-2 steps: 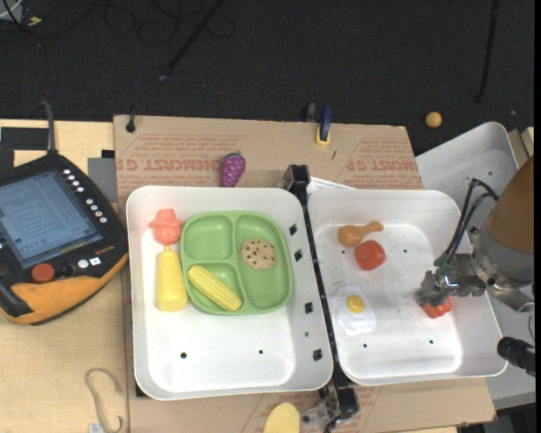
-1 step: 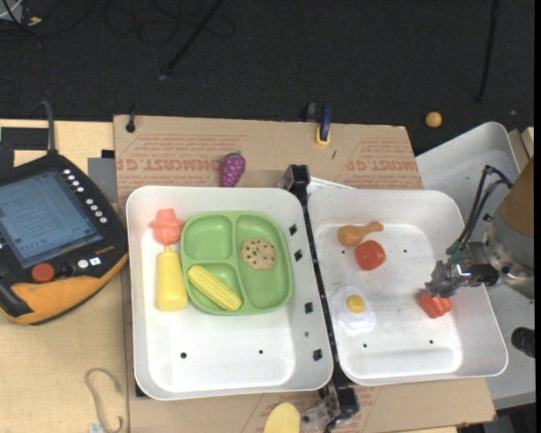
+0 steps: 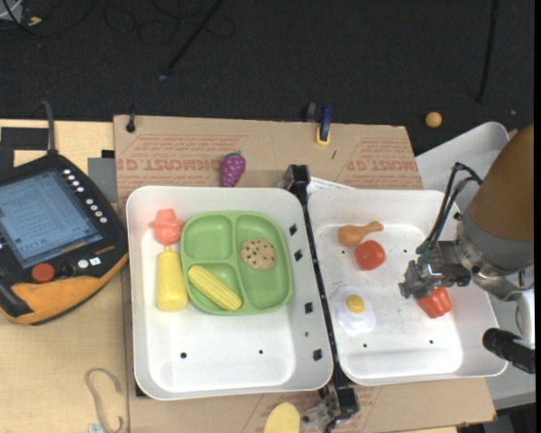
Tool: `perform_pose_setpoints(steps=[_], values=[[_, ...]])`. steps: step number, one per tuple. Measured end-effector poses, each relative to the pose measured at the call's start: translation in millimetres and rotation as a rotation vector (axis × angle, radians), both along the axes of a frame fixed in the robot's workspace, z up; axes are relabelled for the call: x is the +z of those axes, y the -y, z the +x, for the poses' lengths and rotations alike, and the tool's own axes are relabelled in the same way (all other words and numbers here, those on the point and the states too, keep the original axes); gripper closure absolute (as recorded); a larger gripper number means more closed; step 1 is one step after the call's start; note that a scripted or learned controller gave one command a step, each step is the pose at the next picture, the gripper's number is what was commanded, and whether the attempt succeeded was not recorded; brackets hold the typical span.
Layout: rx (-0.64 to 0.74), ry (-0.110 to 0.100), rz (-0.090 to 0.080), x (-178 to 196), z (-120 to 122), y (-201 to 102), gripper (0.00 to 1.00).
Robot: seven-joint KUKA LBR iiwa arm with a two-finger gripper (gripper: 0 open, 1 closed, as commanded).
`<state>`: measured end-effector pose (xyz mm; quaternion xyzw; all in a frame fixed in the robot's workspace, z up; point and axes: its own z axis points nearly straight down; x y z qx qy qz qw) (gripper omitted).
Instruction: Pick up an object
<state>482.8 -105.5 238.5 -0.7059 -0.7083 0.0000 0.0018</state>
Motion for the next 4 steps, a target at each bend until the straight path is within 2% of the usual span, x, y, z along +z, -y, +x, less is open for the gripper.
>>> perform_pose_setpoints(steps=[1,2,3,4], values=[[0.002,-0.001,0.001,0.2,5.6,-60.3,1.00],[0.001,-0.003,0.000,-7.9,-8.8,-115.9,1.00],[0.000,-0.001,-0.001,-2.5,-4.1,-163.4,1.00],[-0.003,-0.004,-0.003,-21.1,-2.5,-180.2,1.00]])
